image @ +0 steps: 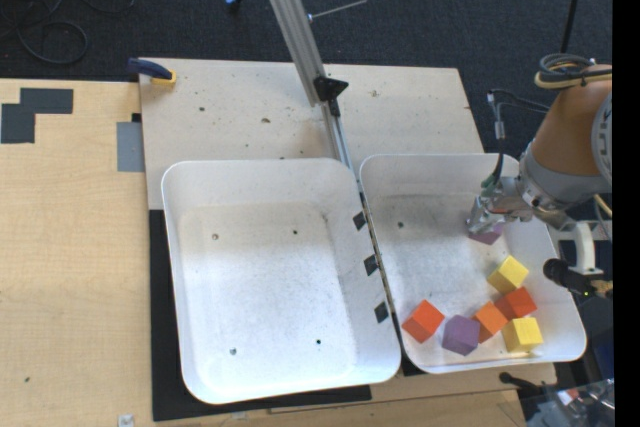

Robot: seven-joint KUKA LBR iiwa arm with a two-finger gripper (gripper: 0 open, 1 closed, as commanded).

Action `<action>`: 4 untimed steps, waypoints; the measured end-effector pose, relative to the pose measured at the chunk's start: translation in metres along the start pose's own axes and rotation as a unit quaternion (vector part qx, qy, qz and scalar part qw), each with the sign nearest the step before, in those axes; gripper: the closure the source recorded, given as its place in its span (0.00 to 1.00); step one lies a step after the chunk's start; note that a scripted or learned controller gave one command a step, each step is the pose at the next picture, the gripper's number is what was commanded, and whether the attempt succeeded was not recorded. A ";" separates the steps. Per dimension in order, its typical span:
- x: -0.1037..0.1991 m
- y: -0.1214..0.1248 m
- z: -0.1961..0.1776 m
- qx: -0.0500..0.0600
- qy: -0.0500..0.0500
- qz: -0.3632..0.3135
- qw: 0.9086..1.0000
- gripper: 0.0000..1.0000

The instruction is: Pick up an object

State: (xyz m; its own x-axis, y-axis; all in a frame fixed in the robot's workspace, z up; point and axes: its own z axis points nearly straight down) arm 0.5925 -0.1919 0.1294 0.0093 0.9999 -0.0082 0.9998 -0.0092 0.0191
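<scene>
Touching the tool [490, 215]; a purple block [487, 234] beneath.

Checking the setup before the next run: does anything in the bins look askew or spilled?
Nothing spilled. The blocks sit clustered in the right bin near its front corner, and one purple block lies apart, under the gripper.

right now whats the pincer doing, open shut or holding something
Pincer: down in the right bin on a purple block; open, shut or holding cannot be told.
</scene>
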 end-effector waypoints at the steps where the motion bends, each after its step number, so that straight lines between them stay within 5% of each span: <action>1: 0.004 -0.006 -0.048 0.009 0.004 -0.004 1.000 1.00; 3: -0.006 0.004 -0.129 0.008 0.004 -0.006 1.000 1.00; 4: 0.052 0.001 -0.134 0.011 0.006 -0.007 1.000 1.00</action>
State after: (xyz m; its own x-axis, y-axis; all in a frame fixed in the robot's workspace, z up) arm 0.5918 -0.1390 0.2626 -0.0047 1.0000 0.0029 1.0000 0.0047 -0.0027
